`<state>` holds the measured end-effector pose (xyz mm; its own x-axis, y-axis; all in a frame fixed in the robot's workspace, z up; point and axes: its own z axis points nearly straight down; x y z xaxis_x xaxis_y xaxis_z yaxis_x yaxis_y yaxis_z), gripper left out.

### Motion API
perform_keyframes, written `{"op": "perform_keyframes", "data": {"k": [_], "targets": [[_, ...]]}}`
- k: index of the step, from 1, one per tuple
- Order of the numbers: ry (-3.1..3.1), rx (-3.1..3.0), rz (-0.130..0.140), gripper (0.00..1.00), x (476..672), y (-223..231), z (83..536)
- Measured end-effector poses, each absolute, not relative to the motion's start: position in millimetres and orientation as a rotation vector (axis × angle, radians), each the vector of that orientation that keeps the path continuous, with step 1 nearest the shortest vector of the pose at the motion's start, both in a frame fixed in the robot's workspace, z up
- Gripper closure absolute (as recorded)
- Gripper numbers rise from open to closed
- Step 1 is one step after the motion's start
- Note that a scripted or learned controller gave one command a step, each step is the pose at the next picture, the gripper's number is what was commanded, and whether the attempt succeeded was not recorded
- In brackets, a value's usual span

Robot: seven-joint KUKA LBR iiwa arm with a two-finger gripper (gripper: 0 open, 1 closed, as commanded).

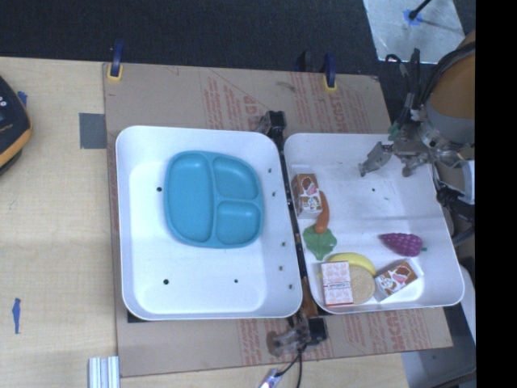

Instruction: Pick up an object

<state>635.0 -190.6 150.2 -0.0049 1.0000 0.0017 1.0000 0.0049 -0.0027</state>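
Cracker box at near rim | grapes well below gripper | gripper fingers spread, holding nothing

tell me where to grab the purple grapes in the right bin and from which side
Grip the purple grapes across their short width near the fatter left end, coming straight down from above. The bunch lies flat and long, running left to right, with bare bin floor above and left of it. The small carton sits just below, so keep the jaws off that side.
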Motion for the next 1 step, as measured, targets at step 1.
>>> {"op": "perform_keyframes", "data": {"k": [1], "targets": [[-2.227, -2.21, 0.003, 1.0, 635.0, -191.1, 160.3]]}}
